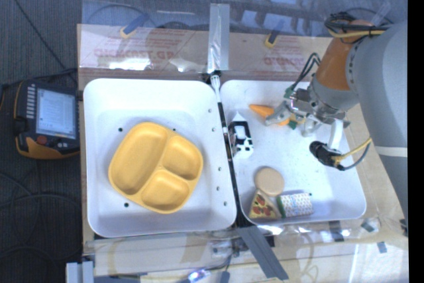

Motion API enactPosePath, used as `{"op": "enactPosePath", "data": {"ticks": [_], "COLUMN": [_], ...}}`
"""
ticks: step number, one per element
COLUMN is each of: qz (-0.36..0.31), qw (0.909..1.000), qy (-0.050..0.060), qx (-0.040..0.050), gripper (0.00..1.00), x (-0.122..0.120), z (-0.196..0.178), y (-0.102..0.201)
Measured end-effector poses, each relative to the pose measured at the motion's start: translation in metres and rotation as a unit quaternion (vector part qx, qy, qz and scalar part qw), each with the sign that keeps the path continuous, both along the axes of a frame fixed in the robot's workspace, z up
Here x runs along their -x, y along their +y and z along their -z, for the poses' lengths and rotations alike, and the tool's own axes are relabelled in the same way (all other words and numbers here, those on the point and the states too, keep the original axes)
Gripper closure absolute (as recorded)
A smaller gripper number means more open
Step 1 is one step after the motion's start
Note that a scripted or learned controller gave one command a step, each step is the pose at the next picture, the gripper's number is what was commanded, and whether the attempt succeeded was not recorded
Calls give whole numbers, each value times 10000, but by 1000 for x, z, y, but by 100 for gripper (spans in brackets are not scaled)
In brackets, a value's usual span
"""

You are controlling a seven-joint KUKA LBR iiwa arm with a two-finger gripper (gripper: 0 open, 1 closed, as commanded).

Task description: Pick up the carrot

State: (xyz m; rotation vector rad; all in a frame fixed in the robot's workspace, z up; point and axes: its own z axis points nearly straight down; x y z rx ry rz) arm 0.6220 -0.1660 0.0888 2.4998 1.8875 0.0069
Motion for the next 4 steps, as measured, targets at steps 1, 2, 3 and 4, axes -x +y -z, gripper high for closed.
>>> {"op": "enactPosePath", "data": {"ticks": [1, 2, 3, 4], "qz": [-430, -698, -1444, -1986], "qw": [9988, 9975, 9895, 9800], "qy": [231, 51, 39, 87], "qx": [2, 2, 32, 98], "gripper": [0, 0, 0, 0], "x": [-38, -46, -47, -46], "z": [2, -72, -22, -11], "y": [9, -40, 0, 39]}}
